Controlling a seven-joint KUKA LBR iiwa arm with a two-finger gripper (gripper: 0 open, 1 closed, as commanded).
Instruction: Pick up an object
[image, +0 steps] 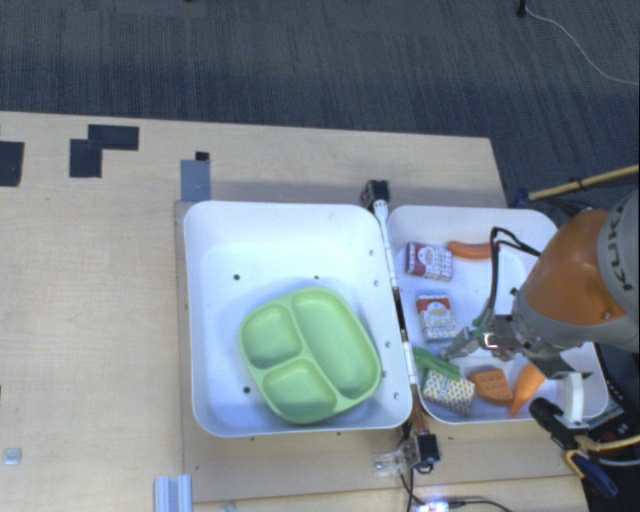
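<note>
My gripper (468, 345) hangs low over the front half of the right bin (545, 222), reaching in from the right under the orange wrist band (575, 278). Just left of it and below lies a green piece (432, 359). In front of that sits a speckled yellow packet (448, 392). An orange block (490, 384) and an orange carrot (527, 386) lie beside the packet, partly under the wrist. A small red and white carton (436, 318) rests just behind the gripper. Nothing shows between the jaws.
At the back of the right bin are a second red and white carton (428, 261) and an orange sausage shape (468, 250). The left bin (215, 240) holds a green divided plate (310, 353). A raised rim (392, 290) separates the bins.
</note>
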